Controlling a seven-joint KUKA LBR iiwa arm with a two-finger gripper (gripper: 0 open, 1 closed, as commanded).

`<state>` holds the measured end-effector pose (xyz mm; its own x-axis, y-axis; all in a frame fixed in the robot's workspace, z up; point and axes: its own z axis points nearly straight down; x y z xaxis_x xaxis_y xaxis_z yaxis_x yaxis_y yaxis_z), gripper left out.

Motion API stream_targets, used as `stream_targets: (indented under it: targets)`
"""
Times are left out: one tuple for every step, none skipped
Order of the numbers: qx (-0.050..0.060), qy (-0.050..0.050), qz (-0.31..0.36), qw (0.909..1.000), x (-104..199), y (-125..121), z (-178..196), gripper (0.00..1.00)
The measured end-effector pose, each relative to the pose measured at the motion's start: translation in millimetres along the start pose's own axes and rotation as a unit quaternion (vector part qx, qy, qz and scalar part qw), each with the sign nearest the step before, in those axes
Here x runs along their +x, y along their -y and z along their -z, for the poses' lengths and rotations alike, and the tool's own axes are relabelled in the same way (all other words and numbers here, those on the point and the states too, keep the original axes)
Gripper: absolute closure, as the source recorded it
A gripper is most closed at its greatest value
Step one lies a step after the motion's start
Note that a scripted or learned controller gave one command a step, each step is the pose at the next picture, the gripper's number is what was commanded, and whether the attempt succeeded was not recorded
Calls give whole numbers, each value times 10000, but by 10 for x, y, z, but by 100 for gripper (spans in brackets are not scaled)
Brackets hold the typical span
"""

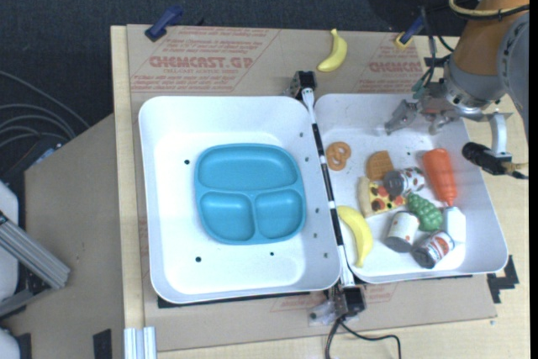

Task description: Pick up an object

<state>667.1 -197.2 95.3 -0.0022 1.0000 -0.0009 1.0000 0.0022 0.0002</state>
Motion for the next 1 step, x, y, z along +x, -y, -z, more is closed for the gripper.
stream_targets:
  targets:
    - [8,-4,-4,10000,-8,6,-105,0]
